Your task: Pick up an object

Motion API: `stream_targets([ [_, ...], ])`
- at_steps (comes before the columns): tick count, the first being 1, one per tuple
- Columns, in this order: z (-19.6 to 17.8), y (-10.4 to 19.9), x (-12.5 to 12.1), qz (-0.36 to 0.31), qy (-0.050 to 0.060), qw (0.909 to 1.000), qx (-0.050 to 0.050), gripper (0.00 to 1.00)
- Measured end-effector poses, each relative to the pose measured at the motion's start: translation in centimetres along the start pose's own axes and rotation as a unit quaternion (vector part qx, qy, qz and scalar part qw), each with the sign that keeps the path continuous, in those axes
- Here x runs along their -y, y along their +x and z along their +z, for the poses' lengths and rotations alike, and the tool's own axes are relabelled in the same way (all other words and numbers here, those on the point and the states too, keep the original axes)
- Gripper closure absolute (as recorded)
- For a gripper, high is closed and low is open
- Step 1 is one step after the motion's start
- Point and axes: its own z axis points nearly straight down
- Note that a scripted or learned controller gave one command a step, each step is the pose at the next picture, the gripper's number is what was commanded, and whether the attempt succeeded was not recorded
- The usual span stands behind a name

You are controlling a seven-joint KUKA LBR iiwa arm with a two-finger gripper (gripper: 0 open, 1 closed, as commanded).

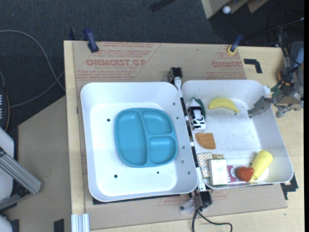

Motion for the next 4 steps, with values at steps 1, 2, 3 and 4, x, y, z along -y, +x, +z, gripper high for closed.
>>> stream_targets([
  [1, 6.7, 5.8, -5.6, 0.0, 0.001, 1.0, -0.001, 0.0],
  [2, 14.0, 8.0, -3.5, 0.0, 0.001, 1.0, 0.0, 0.0],
  [3, 13.8, 10.1, -8.7, 0.002, -0.003, 1.0, 0.007, 0.0],
  [4, 14.1, 7.9, -11.3, 0.002, 0.009, 1.0, -0.001, 0.0],
])
